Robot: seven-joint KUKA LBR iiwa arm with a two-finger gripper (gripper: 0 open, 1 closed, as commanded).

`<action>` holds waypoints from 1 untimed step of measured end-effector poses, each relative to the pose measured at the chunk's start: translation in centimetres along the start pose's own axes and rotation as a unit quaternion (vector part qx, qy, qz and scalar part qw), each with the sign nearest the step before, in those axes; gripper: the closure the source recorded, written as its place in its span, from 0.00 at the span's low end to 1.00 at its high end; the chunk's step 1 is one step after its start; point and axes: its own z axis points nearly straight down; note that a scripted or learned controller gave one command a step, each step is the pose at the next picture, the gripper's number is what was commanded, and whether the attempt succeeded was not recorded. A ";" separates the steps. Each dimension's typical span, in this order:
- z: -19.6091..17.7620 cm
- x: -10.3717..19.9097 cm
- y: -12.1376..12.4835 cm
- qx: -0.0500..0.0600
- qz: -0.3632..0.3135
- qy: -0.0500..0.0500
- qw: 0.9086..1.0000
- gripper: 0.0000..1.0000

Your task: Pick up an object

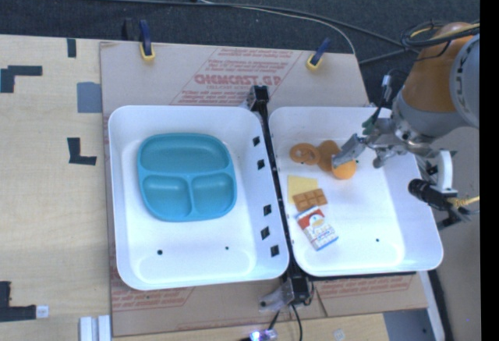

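Nearest the lens, a red-and-white carton (pixel 318 229) lies below the jaws (pixel 348 154), which sit at an orange ball (pixel 344 168); their state cannot be told.

R bin (pixel 405 246) right half open, items (pixel 313 207) left

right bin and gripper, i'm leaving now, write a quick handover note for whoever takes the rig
Gripper: low in the right bin, right at the orange ball; whether it is open or shut is not clear from this view.
Right bin: orange ball, brown pretzel-shaped toy beside it, yellow and brown waffle block below, red and white carton nearest the front.
Left bin: blue divided plate.
Done: arm has reached the ball.
Left: nothing is visibly lifted; confirm a grasp, then raise the object.
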 end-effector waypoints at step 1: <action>6.4 0.6 -0.1 0.001 0.000 0.000 1.000 0.00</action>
